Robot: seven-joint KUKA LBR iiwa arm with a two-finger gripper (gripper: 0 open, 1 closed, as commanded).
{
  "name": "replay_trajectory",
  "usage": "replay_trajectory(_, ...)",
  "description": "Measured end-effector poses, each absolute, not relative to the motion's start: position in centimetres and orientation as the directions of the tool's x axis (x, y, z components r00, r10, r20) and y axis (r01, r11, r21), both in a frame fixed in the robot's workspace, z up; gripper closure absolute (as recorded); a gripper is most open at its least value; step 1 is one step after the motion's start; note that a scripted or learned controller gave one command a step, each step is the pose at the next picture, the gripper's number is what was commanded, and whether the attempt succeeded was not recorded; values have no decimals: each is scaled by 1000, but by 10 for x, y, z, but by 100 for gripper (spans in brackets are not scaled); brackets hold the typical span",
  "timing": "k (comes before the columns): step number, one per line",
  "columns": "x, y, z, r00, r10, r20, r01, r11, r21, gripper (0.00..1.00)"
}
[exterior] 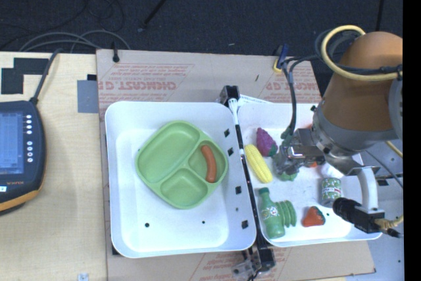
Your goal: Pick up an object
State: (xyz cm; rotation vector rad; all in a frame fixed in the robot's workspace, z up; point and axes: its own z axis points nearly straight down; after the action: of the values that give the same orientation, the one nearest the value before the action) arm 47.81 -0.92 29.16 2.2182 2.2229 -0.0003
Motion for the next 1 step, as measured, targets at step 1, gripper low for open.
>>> replay_trajectory(1, 476, 69, 289, -6, 1000, -1, 1000, 6, -10, 100)
